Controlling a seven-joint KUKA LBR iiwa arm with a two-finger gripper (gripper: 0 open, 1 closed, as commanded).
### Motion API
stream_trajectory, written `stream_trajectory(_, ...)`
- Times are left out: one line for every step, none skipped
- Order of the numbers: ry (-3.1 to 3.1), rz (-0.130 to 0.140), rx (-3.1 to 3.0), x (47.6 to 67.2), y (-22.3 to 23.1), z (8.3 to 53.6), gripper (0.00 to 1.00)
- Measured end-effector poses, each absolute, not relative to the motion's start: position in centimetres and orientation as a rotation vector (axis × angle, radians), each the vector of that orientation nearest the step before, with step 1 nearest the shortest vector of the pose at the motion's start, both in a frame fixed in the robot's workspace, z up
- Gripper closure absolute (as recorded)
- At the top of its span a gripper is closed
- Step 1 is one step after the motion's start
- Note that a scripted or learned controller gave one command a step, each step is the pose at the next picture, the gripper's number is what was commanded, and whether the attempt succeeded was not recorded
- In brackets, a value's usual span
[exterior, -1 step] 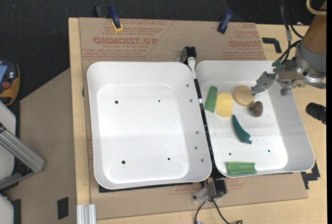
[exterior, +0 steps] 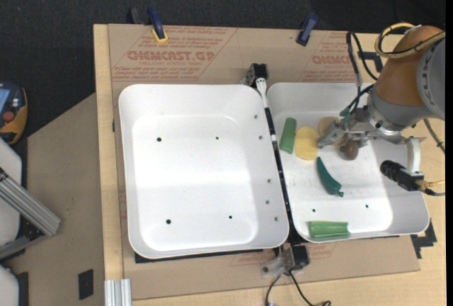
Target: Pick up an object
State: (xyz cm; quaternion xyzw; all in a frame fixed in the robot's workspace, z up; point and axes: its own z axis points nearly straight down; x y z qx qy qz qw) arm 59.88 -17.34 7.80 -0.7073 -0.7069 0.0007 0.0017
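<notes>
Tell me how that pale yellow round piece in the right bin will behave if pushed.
The yellow round piece looks disc-like and lying flat, so it would probably slide rather than roll. It touches the green block, which may shift with it. It seems light.

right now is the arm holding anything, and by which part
Cannot be told. The gripper is low in the right bin over a brownish object, beside the yellow piece; no hold is visible.

Arm [exterior: 414, 85]: grey casing, broad orange band above wrist, metallic wrist section below; black cables looped beside band.
</notes>
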Motion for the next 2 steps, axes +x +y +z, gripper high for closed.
stream_trajectory(-2.238,-0.017,-2.233,62.6,-17.4,30.2,0.0)
stream_trajectory(-2.231,-0.007,-2.237,65.2,-22.7,40.0,0.0)
